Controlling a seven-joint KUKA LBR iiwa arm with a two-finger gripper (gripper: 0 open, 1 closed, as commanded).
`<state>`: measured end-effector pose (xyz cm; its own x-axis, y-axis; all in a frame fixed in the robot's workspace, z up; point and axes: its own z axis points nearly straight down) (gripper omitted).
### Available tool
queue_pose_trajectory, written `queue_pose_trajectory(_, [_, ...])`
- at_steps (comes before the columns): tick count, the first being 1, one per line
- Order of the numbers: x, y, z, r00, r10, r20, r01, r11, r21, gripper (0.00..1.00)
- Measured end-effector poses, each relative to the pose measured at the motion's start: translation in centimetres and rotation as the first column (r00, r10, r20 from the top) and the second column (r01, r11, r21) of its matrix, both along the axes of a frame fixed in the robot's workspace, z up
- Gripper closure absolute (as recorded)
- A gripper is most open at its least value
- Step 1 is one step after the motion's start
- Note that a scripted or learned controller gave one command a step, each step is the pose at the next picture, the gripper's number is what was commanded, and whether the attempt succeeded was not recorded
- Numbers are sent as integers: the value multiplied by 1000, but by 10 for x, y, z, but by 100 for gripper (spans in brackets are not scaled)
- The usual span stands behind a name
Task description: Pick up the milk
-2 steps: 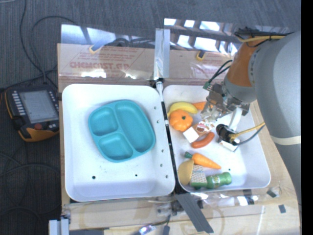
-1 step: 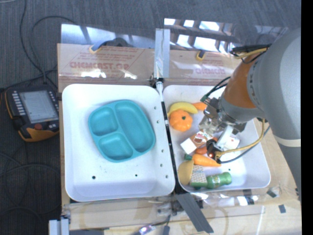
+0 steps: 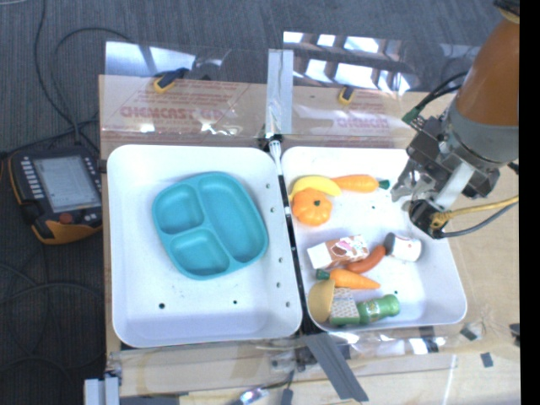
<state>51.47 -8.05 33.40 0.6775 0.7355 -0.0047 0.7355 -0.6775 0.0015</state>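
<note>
Gripper [image 3: 415,196] first: you are looking at it hanging over the right side of the right bin [image 3: 439,298], under the grey arm with the orange band. It is a dark, mixed-up shape from up here, so you cannot tell if it is open or shut. Nothing is showing inside it.

Part of the arm is running off the right and top edges, so you are seeing just a piece of it. A yellow cable is sticking out beside the gripper.

The milk [image 3: 348,248] is lying in the middle of the right bin. It is a small carton with a white end and a picture on it (the picture is too small to read). It is lying down and to the left of the gripper, apart from it, not touching it.

Things are crowding the milk. A red sausage [image 3: 369,262] is lying just under it, and a carrot [image 3: 354,280] is lying below that. A small white and dark thing [image 3: 404,247] is sitting between the milk and the gripper, and you cannot tell what it is. A green bottle [image 3: 364,310] is lying near the front wall.

In the left bin [image 3: 135,310] a blue plate [image 3: 209,223] is sitting by itself.
</note>
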Motion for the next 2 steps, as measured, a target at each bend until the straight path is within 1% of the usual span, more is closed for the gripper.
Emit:
queue_pose_trajectory(1, [57,91,-84,998,-62,-5,62,998,3,100])
queue_pose_trajectory(2, [55,98,-36,956,-292,0,292,956,-1,100])
